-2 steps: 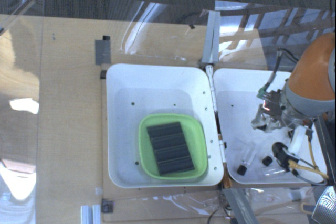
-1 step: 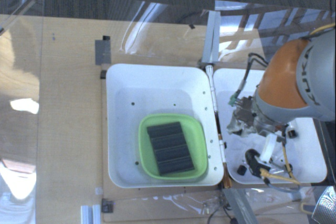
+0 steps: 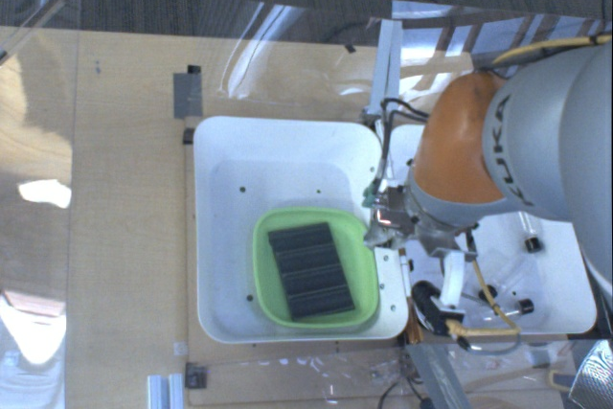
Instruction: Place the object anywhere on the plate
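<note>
The left bin [image 3: 220, 235] holds a green plate [image 3: 359, 254] toward its lower right corner. A dark ribbed block [image 3: 309, 271] lies flat on the plate, inside its rim and slightly askew. This block appears to be the task's object, so placement looks complete or nearly so.

At the divide between the bins, the arm [image 3: 536, 139] descends from the right, its orange band [image 3: 460, 148] above the wrist. The gripper [image 3: 391, 217] sits at the plate's right edge, just beside the block and not over it. Whether its tips are apart or together cannot be told, as the wrist hides them; nothing is visibly held.

The right bin [image 3: 560, 302] lies mostly under the arm; a few small items [image 3: 527, 244] and cabling rest on its floor.

The next move, by judgement, calls for a straight lift clear of the plate rim without nudging plate or block.
</note>
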You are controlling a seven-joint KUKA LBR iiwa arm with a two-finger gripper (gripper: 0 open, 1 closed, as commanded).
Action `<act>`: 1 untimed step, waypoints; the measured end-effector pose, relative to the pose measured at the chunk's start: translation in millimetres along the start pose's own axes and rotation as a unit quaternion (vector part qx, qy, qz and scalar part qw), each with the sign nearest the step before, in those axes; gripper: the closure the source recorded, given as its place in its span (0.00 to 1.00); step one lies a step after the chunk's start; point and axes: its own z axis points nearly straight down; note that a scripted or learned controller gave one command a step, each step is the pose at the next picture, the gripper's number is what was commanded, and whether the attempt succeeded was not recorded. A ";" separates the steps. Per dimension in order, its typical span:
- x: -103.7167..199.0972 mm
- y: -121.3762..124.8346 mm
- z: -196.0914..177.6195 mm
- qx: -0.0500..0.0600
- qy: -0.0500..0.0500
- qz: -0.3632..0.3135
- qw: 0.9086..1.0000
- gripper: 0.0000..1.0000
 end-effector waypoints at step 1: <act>61.5 -7.5 -0.6 -0.001 0.000 -0.056 0.998 1.00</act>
